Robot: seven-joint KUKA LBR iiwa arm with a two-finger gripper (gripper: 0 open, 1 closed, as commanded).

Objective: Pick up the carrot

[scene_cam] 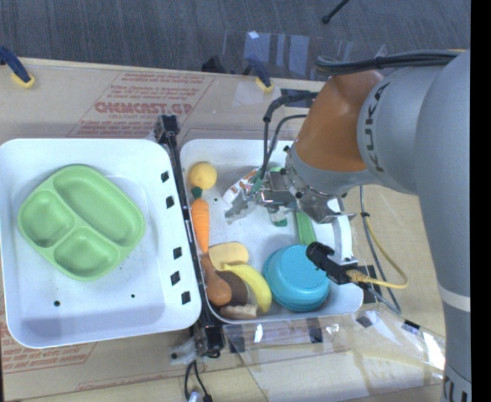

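- I see the carrot point(200, 224) lying in the right bin point(229, 153), close to the bin's left wall, near the middle of the frame.
- The carrot is orange and lies long-ways, pointing up and down in the frame.
- A yellow lemon point(202, 176) sits just above the carrot's top end.
- Just below the carrot I see a yellow block point(228, 255), a banana point(255, 283) and a brown thing point(219, 290), all bunched in the lower part of that bin.
- A blue bowl point(297, 278) sits at the lower right of the same bin.
- The gripper point(239, 199) hangs over the middle of the right bin, to the right of the carrot and apart from it.
- I cannot tell how the gripper's tips are set; they look like a small blurry tangle.
- The arm point(371, 132) comes in from the right side of the frame.
- The left bin point(11, 249) has a green tray point(80, 220) with three dips in it.
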